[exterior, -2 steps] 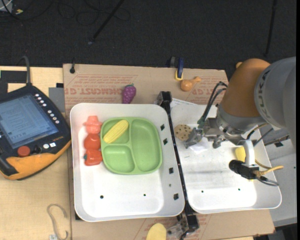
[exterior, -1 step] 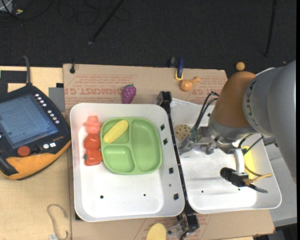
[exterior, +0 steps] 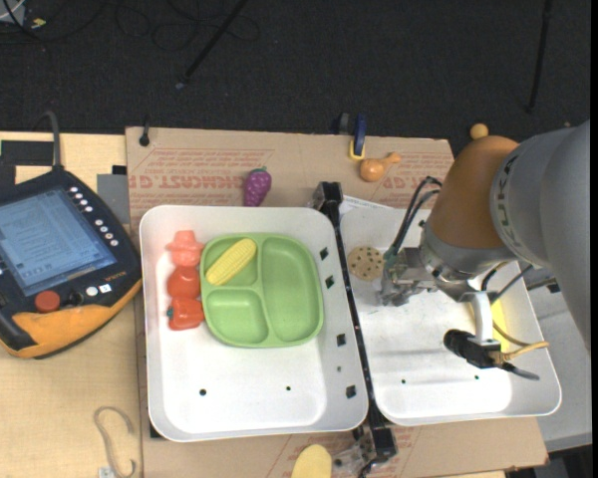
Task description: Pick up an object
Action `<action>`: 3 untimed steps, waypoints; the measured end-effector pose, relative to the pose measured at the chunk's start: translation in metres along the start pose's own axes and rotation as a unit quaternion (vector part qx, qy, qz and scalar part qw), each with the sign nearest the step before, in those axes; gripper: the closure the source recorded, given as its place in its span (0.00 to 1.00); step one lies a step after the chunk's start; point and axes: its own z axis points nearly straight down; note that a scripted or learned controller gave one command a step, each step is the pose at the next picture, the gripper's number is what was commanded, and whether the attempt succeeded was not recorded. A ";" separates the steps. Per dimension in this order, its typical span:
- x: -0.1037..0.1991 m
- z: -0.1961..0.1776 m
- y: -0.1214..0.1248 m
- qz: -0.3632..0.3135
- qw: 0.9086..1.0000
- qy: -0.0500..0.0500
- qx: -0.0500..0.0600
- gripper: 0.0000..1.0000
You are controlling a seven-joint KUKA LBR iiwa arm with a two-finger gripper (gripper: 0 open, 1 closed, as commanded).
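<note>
In the right bin (exterior: 448, 396), a round tan cookie with dark specks (exterior: 364, 261) lies near the upper left corner. My gripper (exterior: 392, 289) hangs low over the bin floor just right of and below the cookie, with nothing visibly held. In the left bin (exterior: 239, 406) sits a green divided plate (exterior: 279, 312) with a yellow corn cob (exterior: 228, 260) in its upper left compartment. A red and orange toy figure (exterior: 183, 282) lies against the plate's left side.
Behind the bins on the cardboard lie a purple grape bunch (exterior: 257, 184) and an orange gourd-shaped toy (exterior: 377, 166). A yellow toy (exterior: 312, 460) rests in front of the bins. A teach pendant (exterior: 50, 257) occupies the bench at left.
</note>
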 end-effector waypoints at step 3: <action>0.004 -0.132 0.003 -0.002 1.000 -0.001 -0.002 1.00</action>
